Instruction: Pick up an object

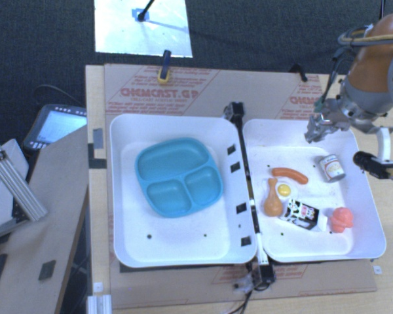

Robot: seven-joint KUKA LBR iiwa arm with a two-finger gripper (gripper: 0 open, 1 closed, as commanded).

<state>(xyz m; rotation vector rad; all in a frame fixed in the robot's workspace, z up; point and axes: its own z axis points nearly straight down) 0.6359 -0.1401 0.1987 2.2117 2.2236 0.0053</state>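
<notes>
Claw (316, 131) position: above the far right part of the right bin (363, 247), near that bin's far rim, hanging from the grey wrist below the orange band of the arm (378, 57). Finger spread cannot be told at this angle, and nothing shows between the fingers.

Right bin contents:
- Small can (331, 167), lying on its side, nearest the claw but apart from it.
- Orange sausage (290, 174), left of the can.
- Drumstick-shaped toy (272, 201), tan, with a fried-egg piece (284, 190) touching its upper end.
- Black-and-white carton (302, 214), lying flat just beside the drumstick.
- Pink object (341, 220), near the carton's right end, toward the near right corner.

Left bin (128, 241) contents: a blue divided plate (178, 176) with three compartments, set near the centre.

Both bins rest side by side on a brown board (203, 87) covering the bench (59, 175), joined along a dark middle strip (245, 182). A yellow clamp (164, 72) sits at the board's far edge.
</notes>
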